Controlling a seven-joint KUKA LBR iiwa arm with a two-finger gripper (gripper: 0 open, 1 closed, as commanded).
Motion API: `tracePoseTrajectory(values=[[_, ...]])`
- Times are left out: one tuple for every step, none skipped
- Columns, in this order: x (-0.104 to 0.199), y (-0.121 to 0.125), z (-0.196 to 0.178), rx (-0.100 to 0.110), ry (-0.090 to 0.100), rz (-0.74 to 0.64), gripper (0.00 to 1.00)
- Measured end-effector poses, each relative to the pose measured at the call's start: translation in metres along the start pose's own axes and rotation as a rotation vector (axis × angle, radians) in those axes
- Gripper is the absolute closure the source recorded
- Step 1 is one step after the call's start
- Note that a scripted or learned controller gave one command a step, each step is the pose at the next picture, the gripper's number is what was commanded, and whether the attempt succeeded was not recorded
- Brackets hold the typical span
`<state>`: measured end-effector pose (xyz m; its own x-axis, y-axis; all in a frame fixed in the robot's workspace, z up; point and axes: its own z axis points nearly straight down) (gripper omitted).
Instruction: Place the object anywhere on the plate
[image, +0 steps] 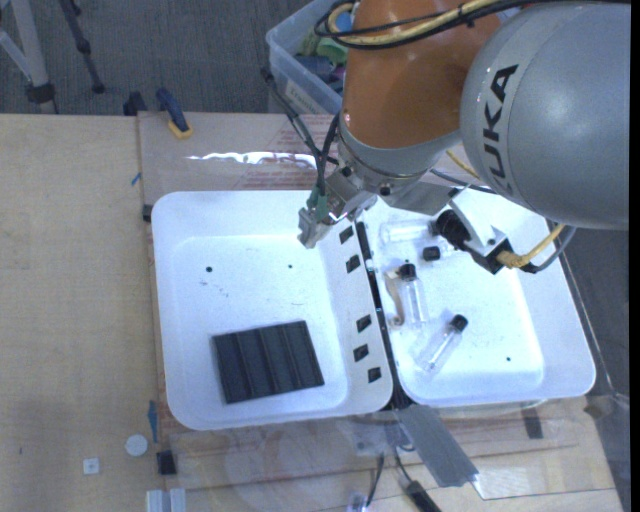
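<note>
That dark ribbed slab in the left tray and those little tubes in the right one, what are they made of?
The dark ribbed slab looks like matte black plastic or rubber: dull, with no glare. The little tubes look like clear glass or plastic with black caps, since the white tray shows through them.

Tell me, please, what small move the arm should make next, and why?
Probably a short travel toward the near left. The gripper hangs above the far right part of the left white bin, while the dark ribbed rectangular plate lies in that bin's near part. Whether the fingers carry anything cannot be told; the clear plastic vials with black caps lie in the right white bin.
</note>
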<state>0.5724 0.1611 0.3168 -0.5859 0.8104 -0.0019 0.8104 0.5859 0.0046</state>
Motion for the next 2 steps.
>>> tracePoseTrajectory(values=[[-0.007,0.048,0.003,0.001,0.000,0.032,1.00],[-0.008,0.096,-0.002,-0.002,-0.001,-0.370,1.00]])
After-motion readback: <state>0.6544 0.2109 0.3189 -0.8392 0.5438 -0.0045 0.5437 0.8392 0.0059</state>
